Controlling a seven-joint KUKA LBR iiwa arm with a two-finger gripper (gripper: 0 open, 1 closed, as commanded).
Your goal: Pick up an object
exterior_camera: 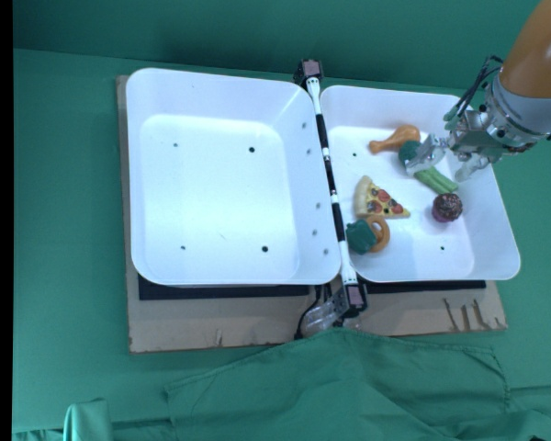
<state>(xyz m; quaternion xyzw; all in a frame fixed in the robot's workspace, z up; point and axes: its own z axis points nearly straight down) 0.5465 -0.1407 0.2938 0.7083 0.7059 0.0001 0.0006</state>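
- Closest to me, a rumpled green cloth (349,389) lies over the front of the bench, its edge lapping onto the brown cardboard sheet (193,324) under the bins.
- On that cardboard stand two shallow white bins side by side, with a black-and-white jointed bar (328,168) running along the seam between them.
- The left bin (211,182) shows only a bare white floor with a few small dark dots.
- The right bin (482,246) holds all the toys. Nearest, against its left wall, a dark green piece sits touching an orange ring (367,234).
- Just behind them lies a pizza slice (376,200), its point toward the right.
- To the right of the slice, apart from it, rests a dark red round berry-like toy (447,208).
- Behind the berry a light green bean-like piece (437,181) lies at a slant, just under the tool.
- Farther back, an orange drumstick (397,139) lies near the bin's rear, and a dark green round toy (410,153) sits just beside it.
- The gripper (450,154) hangs low over the bin's rear right part, coming off the grey wrist and orange band (542,49). One metal finger lies against the dark green round toy; I cannot tell whether the tool is spread or closed, nor whether it grips anything.
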